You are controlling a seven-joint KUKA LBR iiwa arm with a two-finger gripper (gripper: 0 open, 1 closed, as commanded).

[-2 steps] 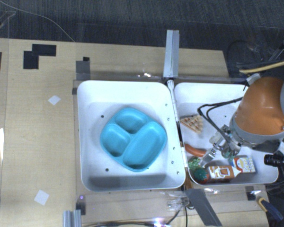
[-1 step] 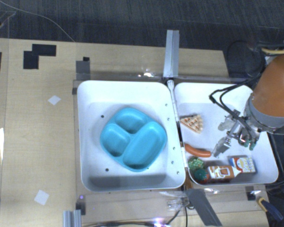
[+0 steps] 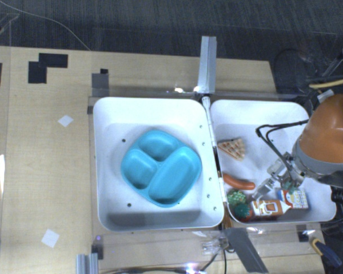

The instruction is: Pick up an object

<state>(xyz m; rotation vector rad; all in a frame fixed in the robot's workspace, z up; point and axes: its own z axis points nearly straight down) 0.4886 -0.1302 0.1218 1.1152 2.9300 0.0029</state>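
From above, we see the two-finger metal gripper [image 3: 268, 188] low in the right white plastic bin [image 3: 263, 114], its fingers narrowly parted over an orange-labelled carton [image 3: 271, 208] — holding nothing. We judge it approaching; next comes closing and lifting. One orange sausage [image 3: 239, 182], one pizza slice [image 3: 232, 148], one green broccoli piece [image 3: 238, 199] — one blue divided plate [image 3: 160, 168] left.

Smooth, glossy white plastic is seen in the two bins [image 3: 106, 170]. The blue divided tray [image 3: 160, 167], well left of the end effector [image 3: 272, 181], looks like smooth, slightly shiny plastic. Pale, matt wood grain is shown by the table [image 3: 40, 153]. A glossy orange band [image 3: 330, 124] is seen above it.
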